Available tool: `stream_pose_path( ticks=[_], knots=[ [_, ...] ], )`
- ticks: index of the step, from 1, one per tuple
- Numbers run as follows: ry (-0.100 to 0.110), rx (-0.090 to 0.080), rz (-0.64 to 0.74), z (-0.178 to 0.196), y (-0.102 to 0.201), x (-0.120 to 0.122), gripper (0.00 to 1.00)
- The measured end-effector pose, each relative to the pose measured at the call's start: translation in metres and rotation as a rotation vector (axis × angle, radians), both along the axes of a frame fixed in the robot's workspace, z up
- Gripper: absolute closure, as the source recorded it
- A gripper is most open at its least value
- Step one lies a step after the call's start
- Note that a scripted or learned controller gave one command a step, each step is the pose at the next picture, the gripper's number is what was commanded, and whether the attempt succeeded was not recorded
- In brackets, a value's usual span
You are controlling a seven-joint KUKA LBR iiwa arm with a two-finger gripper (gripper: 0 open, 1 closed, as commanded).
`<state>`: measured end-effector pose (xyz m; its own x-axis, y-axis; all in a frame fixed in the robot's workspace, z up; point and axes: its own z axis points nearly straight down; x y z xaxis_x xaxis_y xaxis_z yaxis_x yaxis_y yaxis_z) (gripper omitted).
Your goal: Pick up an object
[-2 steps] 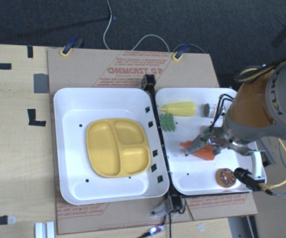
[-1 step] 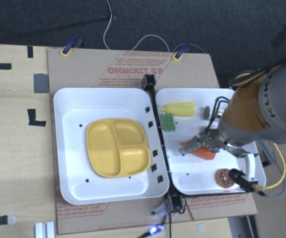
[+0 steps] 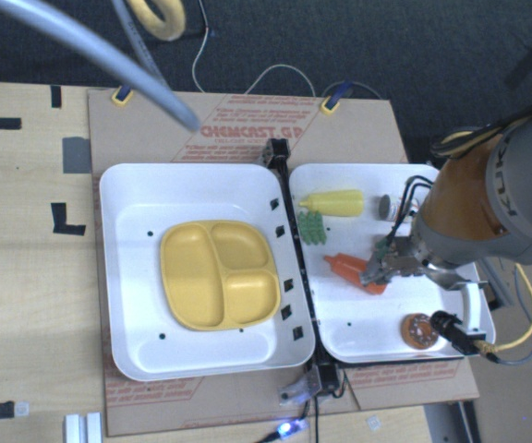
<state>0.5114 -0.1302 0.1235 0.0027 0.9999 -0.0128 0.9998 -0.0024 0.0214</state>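
In the right bin (image 3: 340, 340) lie an orange carrot (image 3: 347, 267), a yellow corn cob (image 3: 333, 202), a small green leafy piece (image 3: 313, 228) and a brown doughnut (image 3: 418, 330). My gripper (image 3: 381, 268) is down in this bin, directly over the carrot's right end and touching or nearly touching it. The wrist hides that end of the carrot. The corn cob and the green piece lie to the upper left of the gripper, and the doughnut sits below and to its right.
The left bin (image 3: 127, 238) holds a yellow divided plate (image 3: 218, 273). A black divider (image 3: 289, 247) runs between the bins. The grey arm with its orange band (image 3: 460, 201) covers the right bin's right side. A cable (image 3: 488, 344) loops near the doughnut.
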Motion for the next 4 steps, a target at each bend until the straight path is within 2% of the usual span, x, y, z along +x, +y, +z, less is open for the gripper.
stream_pose_path(
  ticks=[1, 3, 4],
  knots=[
    [0.018, 0.012, 0.004, 0.059, -0.002, 0.008, 1.0],
    [0.019, 0.012, 0.004, 0.139, -0.005, 0.006, 1.0],
    [0.022, 0.013, 0.007, 0.141, 0.046, 0.033, 1.0]
  ],
)
